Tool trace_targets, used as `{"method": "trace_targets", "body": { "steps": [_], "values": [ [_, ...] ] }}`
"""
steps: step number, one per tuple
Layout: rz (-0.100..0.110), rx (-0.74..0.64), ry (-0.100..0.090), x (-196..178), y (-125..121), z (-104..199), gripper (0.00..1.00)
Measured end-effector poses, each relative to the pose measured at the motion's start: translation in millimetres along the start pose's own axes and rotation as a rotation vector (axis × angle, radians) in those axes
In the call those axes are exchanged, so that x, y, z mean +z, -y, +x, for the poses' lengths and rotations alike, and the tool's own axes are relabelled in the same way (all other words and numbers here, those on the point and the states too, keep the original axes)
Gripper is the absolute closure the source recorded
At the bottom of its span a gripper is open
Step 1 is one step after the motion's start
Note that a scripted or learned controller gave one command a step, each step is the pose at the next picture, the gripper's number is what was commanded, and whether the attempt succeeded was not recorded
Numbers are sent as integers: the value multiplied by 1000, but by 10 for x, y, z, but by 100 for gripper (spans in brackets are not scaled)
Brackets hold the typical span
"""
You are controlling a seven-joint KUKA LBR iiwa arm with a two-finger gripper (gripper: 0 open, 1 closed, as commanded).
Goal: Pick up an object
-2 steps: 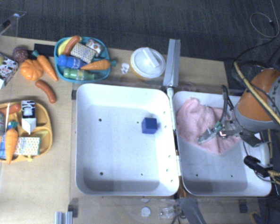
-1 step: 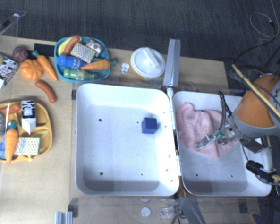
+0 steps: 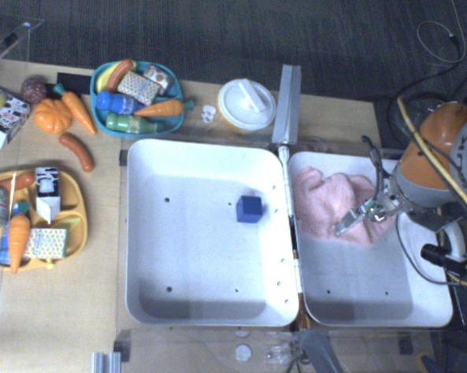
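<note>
On the wooden worktop (image 3: 93,291), the left bin (image 3: 147,239) holds a small blue block (image 3: 249,208) lying alone near its middle, well apart from the walls, so it looks open to a grasp from above. In the right bin (image 3: 369,296), farther back, a crumpled pink cloth (image 3: 331,203) lies bunched against the far left corner. The claw (image 3: 356,219) is low over the cloth's right edge, probably aiming there; whether it is wide or narrow I cannot tell.

Arm (image 3: 448,155) cut off at right edge; end effector (image 3: 356,219) fingertips blurred.
</note>
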State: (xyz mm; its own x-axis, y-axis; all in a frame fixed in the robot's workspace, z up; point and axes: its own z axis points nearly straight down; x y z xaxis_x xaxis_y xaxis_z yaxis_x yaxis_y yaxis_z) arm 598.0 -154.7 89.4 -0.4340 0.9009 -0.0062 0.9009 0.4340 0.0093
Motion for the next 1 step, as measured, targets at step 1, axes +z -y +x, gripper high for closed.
{"method": "trace_targets", "body": {
  "steps": [1],
  "values": [
    [-6,-2,5,-118,-26,-6,100]
  ]
}}
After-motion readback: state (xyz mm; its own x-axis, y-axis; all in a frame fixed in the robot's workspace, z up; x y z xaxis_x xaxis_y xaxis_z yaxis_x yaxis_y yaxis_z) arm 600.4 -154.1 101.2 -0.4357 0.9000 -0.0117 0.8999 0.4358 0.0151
